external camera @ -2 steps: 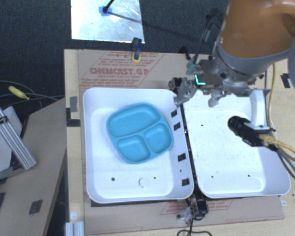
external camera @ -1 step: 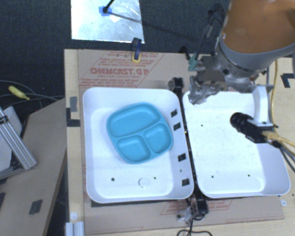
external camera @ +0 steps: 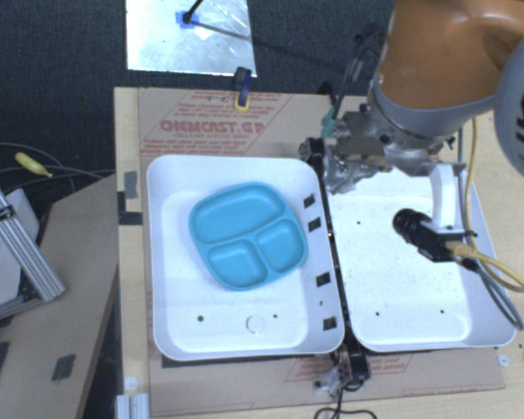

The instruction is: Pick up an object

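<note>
Hiding jaws (external camera: 345, 177): orange-banded arm (external camera: 437, 51); blue tray (external camera: 247, 234) unobstructed.

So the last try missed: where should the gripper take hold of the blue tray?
Probably the blue tray by its raised outer rim, coming straight down over the edge nearest the divider. It lies flat in the left bin, so only the rim gives the fingers something to close on.

A light blue divided plate (external camera: 247, 234) lies flat, right side up, in the left bin (external camera: 170, 321). It has one large compartment and two smaller ones, and sits turned askew, nearer the bin's far edge.
</note>
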`<state>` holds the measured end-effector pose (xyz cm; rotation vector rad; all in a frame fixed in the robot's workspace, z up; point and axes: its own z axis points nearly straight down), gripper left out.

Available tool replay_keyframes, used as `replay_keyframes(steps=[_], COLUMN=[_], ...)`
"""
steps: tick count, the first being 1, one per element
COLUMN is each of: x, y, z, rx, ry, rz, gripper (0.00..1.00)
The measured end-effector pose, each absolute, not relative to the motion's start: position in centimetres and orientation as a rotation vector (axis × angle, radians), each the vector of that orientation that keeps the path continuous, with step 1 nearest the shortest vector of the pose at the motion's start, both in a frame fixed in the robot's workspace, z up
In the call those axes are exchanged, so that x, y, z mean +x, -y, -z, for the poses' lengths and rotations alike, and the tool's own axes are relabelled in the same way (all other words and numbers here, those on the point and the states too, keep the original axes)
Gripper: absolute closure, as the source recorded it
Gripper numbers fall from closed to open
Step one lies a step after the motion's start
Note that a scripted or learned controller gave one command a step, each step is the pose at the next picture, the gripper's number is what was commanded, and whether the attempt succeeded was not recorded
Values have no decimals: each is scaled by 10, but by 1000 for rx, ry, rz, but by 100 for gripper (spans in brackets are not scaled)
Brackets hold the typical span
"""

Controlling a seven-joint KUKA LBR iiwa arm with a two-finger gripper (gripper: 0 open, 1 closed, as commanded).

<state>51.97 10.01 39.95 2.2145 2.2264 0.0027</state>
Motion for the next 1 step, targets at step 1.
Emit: replay_keyframes(steps=[1], x=[546], y=[-179], z=[-412], rx=[2209], ry=[-2232], rz=[-10], gripper=[100])
